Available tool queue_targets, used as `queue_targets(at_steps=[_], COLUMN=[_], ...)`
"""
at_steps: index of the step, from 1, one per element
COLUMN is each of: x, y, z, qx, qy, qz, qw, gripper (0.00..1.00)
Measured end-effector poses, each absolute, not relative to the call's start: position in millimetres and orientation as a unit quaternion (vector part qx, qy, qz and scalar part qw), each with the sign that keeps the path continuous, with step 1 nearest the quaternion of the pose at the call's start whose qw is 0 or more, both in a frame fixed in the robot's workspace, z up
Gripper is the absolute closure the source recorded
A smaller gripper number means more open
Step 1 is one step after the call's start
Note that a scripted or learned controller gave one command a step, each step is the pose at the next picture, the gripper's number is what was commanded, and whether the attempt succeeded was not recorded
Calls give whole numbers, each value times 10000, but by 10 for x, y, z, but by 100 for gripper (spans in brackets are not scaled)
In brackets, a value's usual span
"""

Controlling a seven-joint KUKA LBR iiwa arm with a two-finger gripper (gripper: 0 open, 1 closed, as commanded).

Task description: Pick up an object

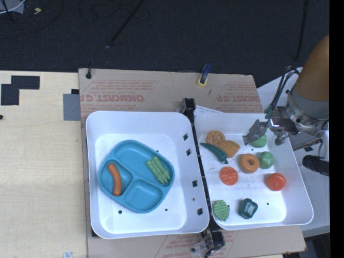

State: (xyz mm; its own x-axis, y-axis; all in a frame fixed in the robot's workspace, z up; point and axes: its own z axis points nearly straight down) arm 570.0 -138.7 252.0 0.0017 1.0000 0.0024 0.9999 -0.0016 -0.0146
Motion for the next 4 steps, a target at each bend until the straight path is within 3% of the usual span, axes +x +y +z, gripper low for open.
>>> queue_targets(at_steps=[1, 3, 4], x=[5722, 5854, 5776], y=[-1387, -1357, -1273], z=[2593, 1555, 999], qx=[-7069, -7068, -7072], qy=[-7073, -7074, -7070], qz=[3, 13, 13], qw=[5, 27, 25], gripper=[0, 0, 0])
